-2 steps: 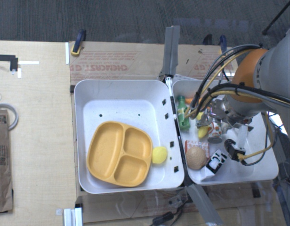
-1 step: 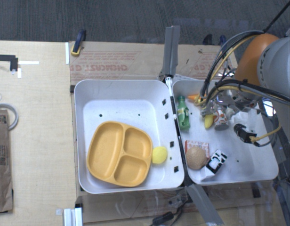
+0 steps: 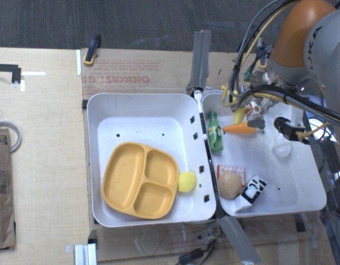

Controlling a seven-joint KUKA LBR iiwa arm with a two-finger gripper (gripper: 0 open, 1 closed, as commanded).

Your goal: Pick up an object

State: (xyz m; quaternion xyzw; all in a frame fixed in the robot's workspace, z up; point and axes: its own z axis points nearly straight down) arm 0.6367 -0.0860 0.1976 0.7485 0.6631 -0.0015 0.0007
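Your end effector [image 3: 257,110] is low over the right bin's [image 3: 291,195] far end, can't tell its grip, carrot [image 3: 240,129] just under it, green bottle [image 3: 215,131] to its left, yellow plate [image 3: 139,180] and ball [image 3: 186,182] well left in the other bin [image 3: 104,120].

Bench [image 3: 43,148]: light wood surface. Two shallow white bins sit side by side on it, the left bin [image 3: 95,164] and the right bin [image 3: 302,200], touching along a central divider. A sheet of printed cardboard [image 3: 128,70] lies flat behind the left bin, with a small yellow-and-blue clip [image 3: 92,50] at its far left corner. At the bench's left edge lie a brown paper bag [image 3: 1,186] and a grey ring [image 3: 12,132]. A black bracket [image 3: 10,70] rests near the far left.
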